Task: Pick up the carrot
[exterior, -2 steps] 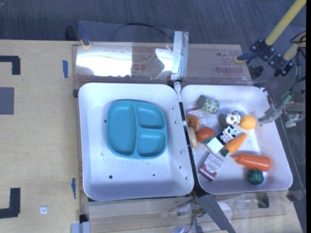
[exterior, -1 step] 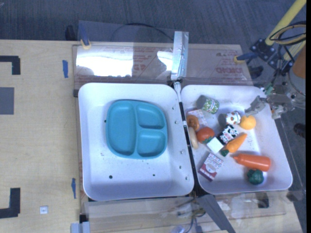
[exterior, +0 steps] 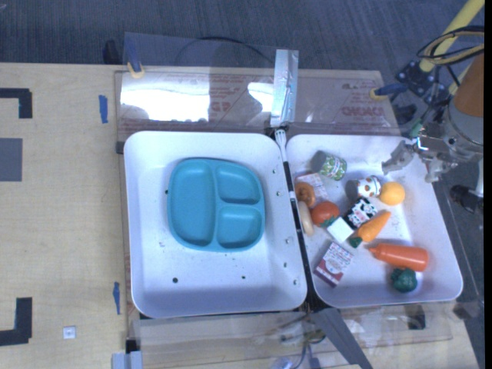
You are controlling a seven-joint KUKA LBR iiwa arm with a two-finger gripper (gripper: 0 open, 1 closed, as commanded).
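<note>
Wooden desk is being seen at the far left, carrying two shallow white bins side by side. Inside the left bin a teal divided plate is lying flat, with nothing on it. A clear panel is standing behind the bins.

Across the divider, the right bin is being crowded with small items: a green can near its back, a red tomato near the divider, a small red-and-white carton toward the front, a black-and-white toy in the middle, and an orange ball further right.

The carrot is lying near the middle of the right bin, its long axis running on a diagonal from the green top at lower left to the tip at upper right, touching or almost touching the toy. Just beside it, toward the front, a larger orange-red vegetable is lying almost level, with a dark green piece in front of it.

The pincer is being held at the back right corner of the right bin, above the rim. The carrot is lying forward and to the left of it, well apart. Nothing is being seen between the pincer's tips; whether they are apart or together cannot be told from this slant.
</note>
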